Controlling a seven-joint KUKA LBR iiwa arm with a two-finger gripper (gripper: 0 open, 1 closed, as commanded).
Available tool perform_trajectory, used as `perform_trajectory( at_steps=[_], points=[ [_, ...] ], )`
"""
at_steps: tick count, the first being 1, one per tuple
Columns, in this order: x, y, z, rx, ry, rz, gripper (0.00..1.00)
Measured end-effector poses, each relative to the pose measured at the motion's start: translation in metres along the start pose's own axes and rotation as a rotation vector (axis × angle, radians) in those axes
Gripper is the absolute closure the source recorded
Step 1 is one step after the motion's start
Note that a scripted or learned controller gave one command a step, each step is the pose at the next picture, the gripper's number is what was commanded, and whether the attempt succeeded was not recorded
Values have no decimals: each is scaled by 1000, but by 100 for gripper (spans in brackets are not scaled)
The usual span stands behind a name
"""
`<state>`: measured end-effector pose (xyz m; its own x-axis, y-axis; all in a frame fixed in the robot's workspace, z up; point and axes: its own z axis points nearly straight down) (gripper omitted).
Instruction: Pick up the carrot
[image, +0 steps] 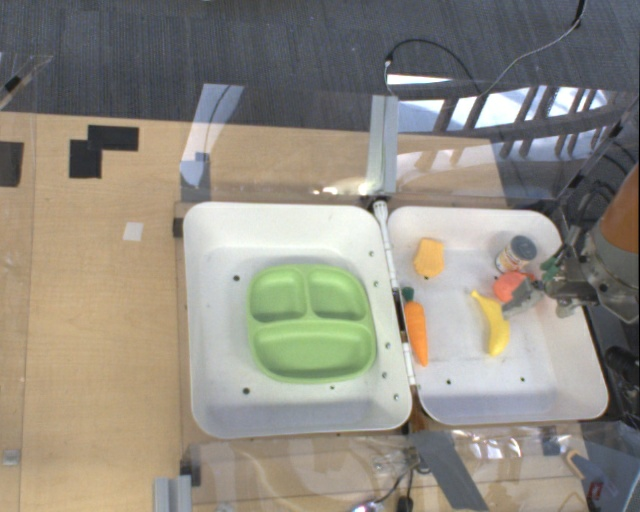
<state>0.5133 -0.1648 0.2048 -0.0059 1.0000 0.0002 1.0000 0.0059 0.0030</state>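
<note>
Two shallow white bins sit side by side on the wooden surface (90, 330). Nearest in the left bin (215, 400), a green divided plate (311, 322) lies flat at its middle, with three compartments. In the right bin (560, 390), the carrot (416, 330) lies lengthwise against the left wall, just beside the divider between the bins, its dark stem end pointing away from the camera. A yellow banana (493, 322) lies near the bin's middle, well apart from the carrot. Just beyond the banana's far end sits a red-orange rounded item (509, 287), and the gripper (538, 290) hangs at the bin's right side close to it; whether its fingers are released or clenched cannot be told from this slant. Farther back, a small yellow-orange wedge (429, 258) rests near the left part of the bin, and a small round can (521, 248) stands toward the far right. The arm (612, 240) enters from the right edge.
</note>
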Motion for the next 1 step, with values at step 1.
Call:
perform_trajectory(
  at_steps=[1],
  points=[
    [-17,61,61,-1,0,127,0]
  ],
)
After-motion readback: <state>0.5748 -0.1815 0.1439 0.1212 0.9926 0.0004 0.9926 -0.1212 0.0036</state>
